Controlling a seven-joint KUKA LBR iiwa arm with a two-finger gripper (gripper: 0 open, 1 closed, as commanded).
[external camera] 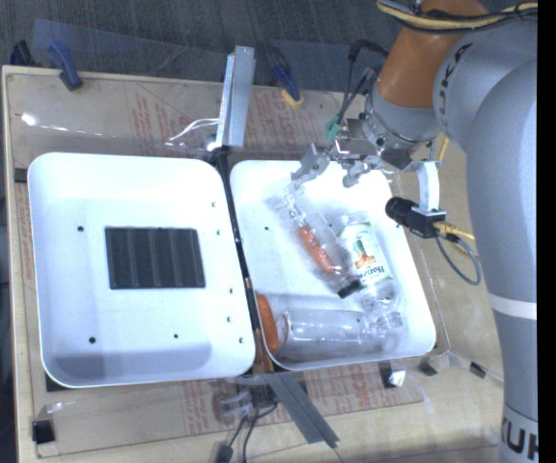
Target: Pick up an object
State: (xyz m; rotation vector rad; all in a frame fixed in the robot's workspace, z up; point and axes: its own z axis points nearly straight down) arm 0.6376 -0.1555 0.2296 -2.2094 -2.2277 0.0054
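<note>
Over the far edge of the right-hand shallow white bin [415,340], the grey arm's two-finger gripper [334,165] hangs with its jaws spread and nothing between them. It sits above the bin's back rim, apart from the contents below.

Contents of that bin, all lying on their sides:
- clear plastic bottle with an orange-red label [315,241], slanted from the back left toward the middle, black cap at its lower end.
- small clear bottle with a white, green and orange label [366,255], just beside the first, on its right, touching or nearly so.
- large clear plastic bottle with an orange cap [324,327], laid along the near wall, cap at the left by the divide between bins.

Left-hand shallow white bin [61,196] carries a dark ribbed rectangular panel [154,258] near its middle. Both bins rest side by side on the pale wooden counter [114,99]; blue clamps [66,66] grip its far edge.
</note>
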